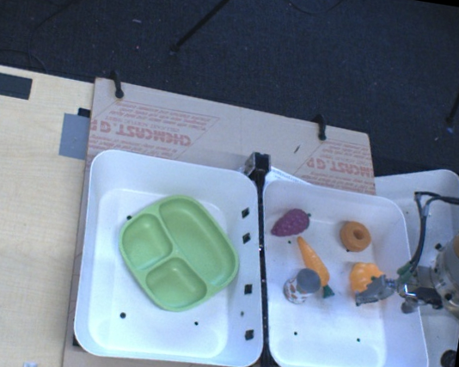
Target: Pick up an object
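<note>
The tool [387, 292] sits low at the right bin's [330, 361] right side, just beside an orange toy [362, 275]; whether it grips anything cannot be told. A carrot [313, 258], purple grapes [291, 223] and a doughnut [356, 237] lie nearby.

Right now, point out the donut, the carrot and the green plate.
donut [356, 237], camera view, on its ring.
carrot [313, 258], camera view, mid-body.
green plate [179, 253], camera view, on a divider ridge.
</note>
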`<action>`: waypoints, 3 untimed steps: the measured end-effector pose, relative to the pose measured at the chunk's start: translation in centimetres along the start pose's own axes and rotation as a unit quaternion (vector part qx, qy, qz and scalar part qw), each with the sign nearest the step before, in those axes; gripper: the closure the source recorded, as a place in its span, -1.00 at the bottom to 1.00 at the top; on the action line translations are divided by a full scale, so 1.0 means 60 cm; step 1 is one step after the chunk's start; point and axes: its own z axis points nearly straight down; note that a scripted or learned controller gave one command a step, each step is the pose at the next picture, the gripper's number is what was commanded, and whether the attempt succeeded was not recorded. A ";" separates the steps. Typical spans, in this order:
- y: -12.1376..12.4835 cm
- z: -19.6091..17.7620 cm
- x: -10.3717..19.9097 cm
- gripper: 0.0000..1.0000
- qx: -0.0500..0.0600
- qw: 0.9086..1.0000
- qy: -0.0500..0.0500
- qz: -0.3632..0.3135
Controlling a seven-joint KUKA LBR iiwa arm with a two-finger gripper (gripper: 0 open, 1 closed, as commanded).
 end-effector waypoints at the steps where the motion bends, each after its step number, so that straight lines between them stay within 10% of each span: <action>1: 0.000 0.107 0.001 -1.00 0.001 1.000 0.000 0.000; 2: 0.001 0.084 -0.001 1.00 -0.001 1.000 0.000 0.002; 3: 0.008 0.003 -0.017 1.00 -0.004 1.000 -0.002 0.000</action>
